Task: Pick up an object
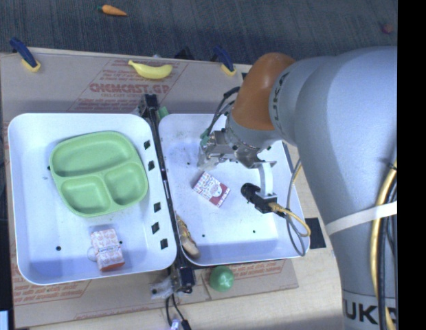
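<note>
Over the right bin [268, 249], the wrist hides the jaws, their state unreadable, above a small carton [211, 188].

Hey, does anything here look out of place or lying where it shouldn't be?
Yes. A yellow banana lies on the cardboard behind the bins, a green ball sits on the cardboard in front of the right bin, and a small orange carrot-like item lies on the floor beyond the bench.

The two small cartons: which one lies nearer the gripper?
The carton in the right bin, just below the gripper; the other carton lies in the left bin.
</note>
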You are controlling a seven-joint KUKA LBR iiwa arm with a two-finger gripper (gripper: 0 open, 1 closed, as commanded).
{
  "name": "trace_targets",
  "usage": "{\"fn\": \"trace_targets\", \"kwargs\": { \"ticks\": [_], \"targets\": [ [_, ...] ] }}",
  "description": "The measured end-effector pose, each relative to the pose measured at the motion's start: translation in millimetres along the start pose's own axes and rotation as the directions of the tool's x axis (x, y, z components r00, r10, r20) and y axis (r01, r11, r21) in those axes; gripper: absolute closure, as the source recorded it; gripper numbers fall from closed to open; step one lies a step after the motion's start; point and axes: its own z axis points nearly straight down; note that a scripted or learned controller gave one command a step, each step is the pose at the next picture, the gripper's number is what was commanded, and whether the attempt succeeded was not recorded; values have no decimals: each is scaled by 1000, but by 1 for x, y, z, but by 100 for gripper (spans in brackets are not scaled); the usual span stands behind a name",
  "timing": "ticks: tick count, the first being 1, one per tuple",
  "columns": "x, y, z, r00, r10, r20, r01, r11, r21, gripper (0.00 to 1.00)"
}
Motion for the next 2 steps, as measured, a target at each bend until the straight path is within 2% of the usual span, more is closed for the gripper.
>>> {"fn": "trace_targets", "kwargs": {
  "ticks": [1,2],
  "targets": [
    [39,47,-92,1000,4,-3,-4,1000,-7,100],
    [39,46,-90,1000,4,-2,-4,1000,-3,0]
  ]
}}
